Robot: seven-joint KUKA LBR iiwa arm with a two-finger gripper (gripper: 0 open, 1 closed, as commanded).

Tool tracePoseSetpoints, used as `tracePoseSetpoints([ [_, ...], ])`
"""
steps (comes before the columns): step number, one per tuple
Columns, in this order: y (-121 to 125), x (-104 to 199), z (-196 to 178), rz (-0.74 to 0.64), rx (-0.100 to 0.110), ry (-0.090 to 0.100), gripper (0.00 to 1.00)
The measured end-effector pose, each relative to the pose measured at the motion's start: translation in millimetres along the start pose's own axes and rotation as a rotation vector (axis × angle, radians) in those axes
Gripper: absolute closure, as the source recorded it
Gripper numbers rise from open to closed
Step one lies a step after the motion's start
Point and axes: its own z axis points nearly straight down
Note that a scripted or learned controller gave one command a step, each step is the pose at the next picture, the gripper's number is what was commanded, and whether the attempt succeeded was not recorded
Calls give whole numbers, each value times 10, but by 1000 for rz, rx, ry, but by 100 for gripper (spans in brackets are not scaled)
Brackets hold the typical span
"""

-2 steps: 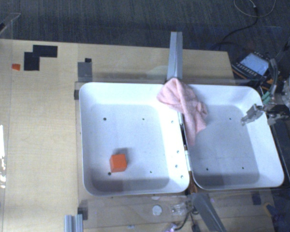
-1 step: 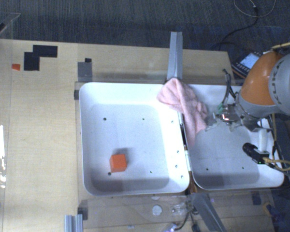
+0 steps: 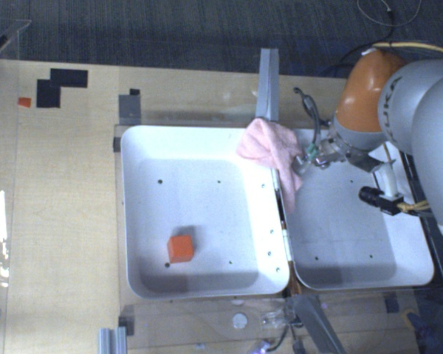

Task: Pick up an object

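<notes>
arm [image 3: 421, 116] high on right, gripper [image 3: 310, 157] touching pink cloth [image 3: 269, 147] draped over divider between bins; grip state unclear. cloth soft, light, pinch a bunched fold. orange block [image 3: 181, 248] left bin.

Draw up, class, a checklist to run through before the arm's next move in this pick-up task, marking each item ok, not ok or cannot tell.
1. A target is in view: the orange block lies alone in the left bin: ok.
2. Pink cloth lies inside one bin: not ok, it drapes over the divide between the bins.
3. Gripper is close to a target: ok, it sits at the cloth's edge above the right bin.
4. Cloth is held: cannot tell.
5. Block is upright and unobstructed: ok.
</notes>
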Motion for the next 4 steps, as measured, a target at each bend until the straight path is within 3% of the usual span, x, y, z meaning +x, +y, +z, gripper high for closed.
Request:
tracePoseSetpoints([
  [1,121,-201,-11,-505,30,14,0],
  [2,155,-164,-1061,-517,-5,-3,0],
  [3,-110,-106,-1255,-714,-5,-4,0],
  [4,-35,-116,-315,-542,1,3,0],
])
